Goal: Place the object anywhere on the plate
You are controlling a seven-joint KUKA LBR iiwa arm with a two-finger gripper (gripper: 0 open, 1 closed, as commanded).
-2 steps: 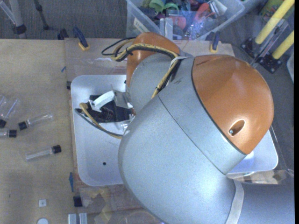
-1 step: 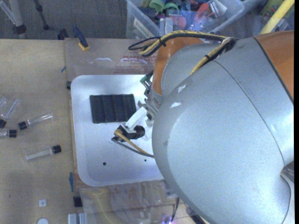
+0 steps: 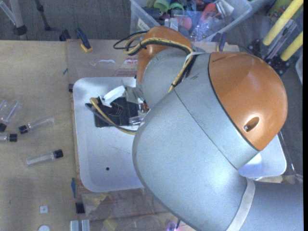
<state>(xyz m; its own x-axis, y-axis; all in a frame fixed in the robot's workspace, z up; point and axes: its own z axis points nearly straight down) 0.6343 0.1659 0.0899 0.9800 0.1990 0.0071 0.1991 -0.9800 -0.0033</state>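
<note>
The grey arm reaches in from 3 o'clock and bends low over the bench. Its bulk covers the middle and the 4 o'clock side of the view, and with it most of the two bins. Its gripper hangs over the upper part of the left bin, towards 10 o'clock from the view's centre. Whether it is wide, narrow or holding anything cannot be told, since the wrist hides its working end. Where the object and the plate lie cannot be told either. Judging from the posture, the arm is low because it is working at something under the wrist, a pick or a set-down, though which is not clear. The bare floor of the left bin opens towards 7 o'clock and carries a small dark speck, well apart from the gripper. The bin's rim runs near the gripper at its 9 o'clock and 12 o'clock, so the open room for travel is probably towards 6 o'clock and straight up. A corner of the right bin peeks out at 4 o'clock beneath the elbow. Outside the bins, clear vials lie on the wooden bench at 9 o'clock. A blue clamp sits at 11 o'clock, and a clear tub of coloured items stands at 12 o'clock. All are well apart from any likely path of the gripper.
</note>
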